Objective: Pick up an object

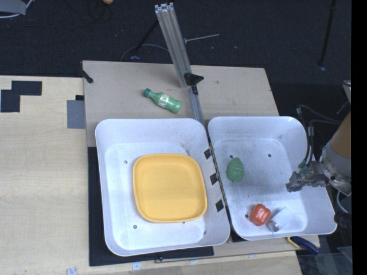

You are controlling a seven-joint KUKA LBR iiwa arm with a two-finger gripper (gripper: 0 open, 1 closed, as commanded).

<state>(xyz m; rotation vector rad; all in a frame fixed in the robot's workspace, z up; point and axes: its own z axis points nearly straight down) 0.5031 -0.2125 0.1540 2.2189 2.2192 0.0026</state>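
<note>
The gripper (299, 180), whose state one cannot tell, hovers right of the small green fruit (235, 169), probably light and smooth, best grasped across its middle.

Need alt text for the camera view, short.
Robot hand low over the right edge of the right white bin, which holds a green object and a red object. Left bin holds a yellow plate; a green bottle lies on the bench behind.
</note>
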